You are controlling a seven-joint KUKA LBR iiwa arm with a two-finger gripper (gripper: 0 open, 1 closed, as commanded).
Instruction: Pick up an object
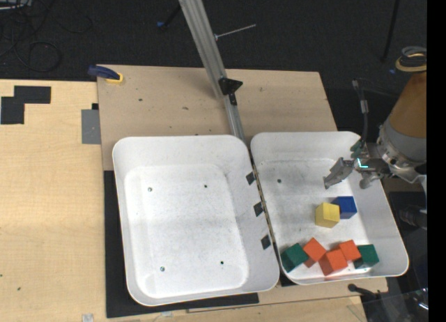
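The right bin (300, 153) holds several blocks. A yellow block (327, 215) and a blue block (345, 206) sit together near its middle right. Along its front edge lie a green block (294, 255), an orange block (314, 249), two more orange blocks (339, 257) and another green block (366, 254). My gripper (352, 174) hangs over the right bin's right side, just above and behind the blue block. Its fingers are spread apart with nothing between them.
The left bin (185, 216) lies beside the right one, joined by black clips (258, 209). A slanted aluminium rail (209, 49) rises behind the bins. A blue-and-yellow clamp (106, 74) sits at the bench's far left corner.
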